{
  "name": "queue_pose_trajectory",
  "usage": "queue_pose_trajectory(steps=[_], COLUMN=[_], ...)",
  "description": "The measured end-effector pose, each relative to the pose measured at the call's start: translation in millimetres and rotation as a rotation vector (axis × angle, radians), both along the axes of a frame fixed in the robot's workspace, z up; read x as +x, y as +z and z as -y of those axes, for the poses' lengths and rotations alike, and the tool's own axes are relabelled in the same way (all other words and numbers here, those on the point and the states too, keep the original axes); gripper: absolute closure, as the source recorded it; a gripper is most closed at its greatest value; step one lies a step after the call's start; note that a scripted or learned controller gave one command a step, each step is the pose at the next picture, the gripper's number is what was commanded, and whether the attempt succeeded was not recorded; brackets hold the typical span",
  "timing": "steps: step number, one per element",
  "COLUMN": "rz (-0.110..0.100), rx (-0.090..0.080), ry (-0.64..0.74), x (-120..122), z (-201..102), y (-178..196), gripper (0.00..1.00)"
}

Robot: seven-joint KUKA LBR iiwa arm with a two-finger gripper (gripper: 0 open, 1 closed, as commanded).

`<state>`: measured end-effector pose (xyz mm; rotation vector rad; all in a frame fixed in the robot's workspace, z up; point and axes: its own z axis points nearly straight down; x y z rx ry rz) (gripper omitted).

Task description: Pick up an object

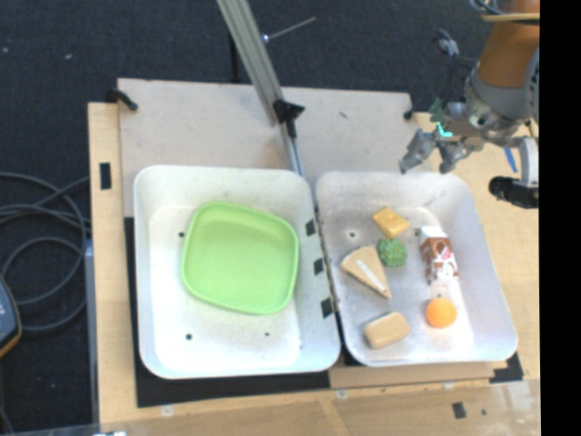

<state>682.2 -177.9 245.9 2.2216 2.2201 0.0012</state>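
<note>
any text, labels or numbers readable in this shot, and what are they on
No text can be read here.
Small carton in the right bin: red, brown and white print, too blurred to read.
Green plate, wedge and orange ball: no markings visible.

**Arm: orange band, grey wrist**

The arm (505, 57) has a broad orange band above a rounded grey wrist section. Grey cables loop over its top. Below sits a grey end effector (434, 155) with two dark fingers and a small teal-green light on its body.
</note>
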Motion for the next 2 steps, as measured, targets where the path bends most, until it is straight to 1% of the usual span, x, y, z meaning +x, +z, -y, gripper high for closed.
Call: queue_pose_trajectory(steps=[1, 2], rz=[0.000, -0.004], rx=[0.000, 0.000], ry=[0.000, 0.001], x=[-0.1, 4.6], z=[0.0, -8.2], y=[-0.2, -51.9], gripper=[0.00, 0.00])
